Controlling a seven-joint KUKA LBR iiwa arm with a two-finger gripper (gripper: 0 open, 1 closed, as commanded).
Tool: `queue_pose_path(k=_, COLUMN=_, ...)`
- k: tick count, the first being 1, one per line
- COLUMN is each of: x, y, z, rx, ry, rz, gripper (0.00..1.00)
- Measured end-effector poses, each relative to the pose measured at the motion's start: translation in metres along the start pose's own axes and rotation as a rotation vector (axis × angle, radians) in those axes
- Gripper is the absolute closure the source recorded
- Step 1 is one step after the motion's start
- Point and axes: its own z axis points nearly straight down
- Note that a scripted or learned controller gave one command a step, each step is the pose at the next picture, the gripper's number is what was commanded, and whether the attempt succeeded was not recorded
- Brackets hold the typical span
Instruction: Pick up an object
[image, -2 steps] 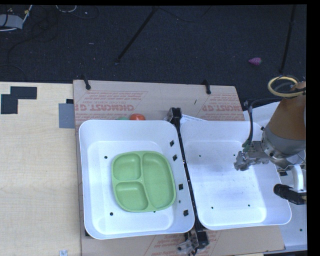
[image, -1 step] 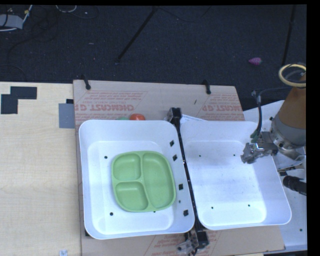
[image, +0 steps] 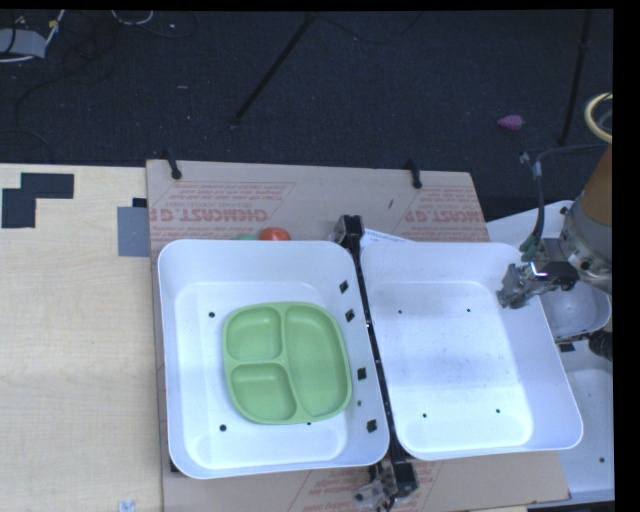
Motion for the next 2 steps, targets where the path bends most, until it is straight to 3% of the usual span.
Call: queue_pose_path(k=2, x=0.103, y=-0.007, z=-0.006, rx=0.007, ry=0.003, rz=-0.002, gripper=1.00)
